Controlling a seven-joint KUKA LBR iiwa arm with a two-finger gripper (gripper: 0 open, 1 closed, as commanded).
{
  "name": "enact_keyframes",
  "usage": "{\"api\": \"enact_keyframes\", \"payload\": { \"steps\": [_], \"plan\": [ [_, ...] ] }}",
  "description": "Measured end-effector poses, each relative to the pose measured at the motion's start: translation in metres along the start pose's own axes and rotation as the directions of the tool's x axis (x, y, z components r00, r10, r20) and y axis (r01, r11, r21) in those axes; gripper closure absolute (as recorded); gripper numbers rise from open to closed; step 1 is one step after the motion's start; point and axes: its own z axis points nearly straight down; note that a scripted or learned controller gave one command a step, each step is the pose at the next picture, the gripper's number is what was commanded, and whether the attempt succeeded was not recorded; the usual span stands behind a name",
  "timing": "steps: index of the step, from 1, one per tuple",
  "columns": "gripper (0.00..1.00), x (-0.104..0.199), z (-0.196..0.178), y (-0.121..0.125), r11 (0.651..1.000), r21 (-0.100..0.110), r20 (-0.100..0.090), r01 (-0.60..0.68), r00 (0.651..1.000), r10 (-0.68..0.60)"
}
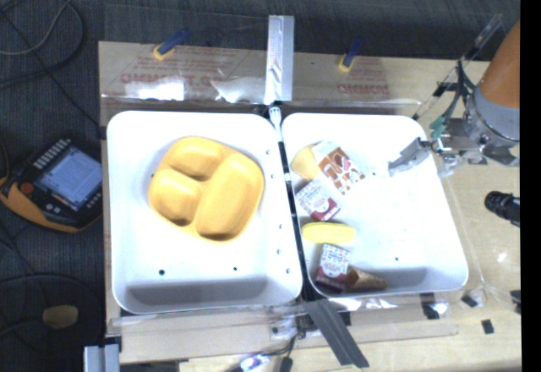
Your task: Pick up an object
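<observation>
The arm is reaching in from the right, and the gripper point(416, 152) is hanging over the upper right part of the right bin point(423, 227). Whether it is released or clenched cannot be told at this slant; nothing is showing in its grasp. The candidate objects are lying well apart from it, crowded along the bin's left wall: a printed packet point(336, 166) overlapping a pale yellow wedge point(303, 161), a dark red wrapper point(319, 200) just below them, a yellow block point(329, 232), and a second wrapped item point(336, 266) near the front corner. That clustering is likely leaving little room for a finger between the pieces and the wall, which would hamper any descent there. The left bin point(127, 193) is holding one large yellow moulded piece point(205, 186), broad and rounded, probably too wide to pinch. On the floor to the left a handheld pendant point(59, 184) is sitting among cables. Judged so, the pick is not yet made.
</observation>
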Motion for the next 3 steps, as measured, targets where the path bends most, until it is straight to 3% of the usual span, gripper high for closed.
{"api": "enact_keyframes", "payload": {
  "steps": [1, 2, 3],
  "plan": [
    [0.0, 0.038, 0.126, 0.039, 0.992, 0.001, -0.001, 0.124, 0.992, -0.124],
    [0.0, 0.069, 0.104, 0.04, 0.994, 0.0, -0.001, 0.11, 0.994, -0.11],
    [0.0, 0.056, 0.171, 0.074, 0.994, -0.013, 0.008, 0.113, 0.994, -0.113]
  ]
}}
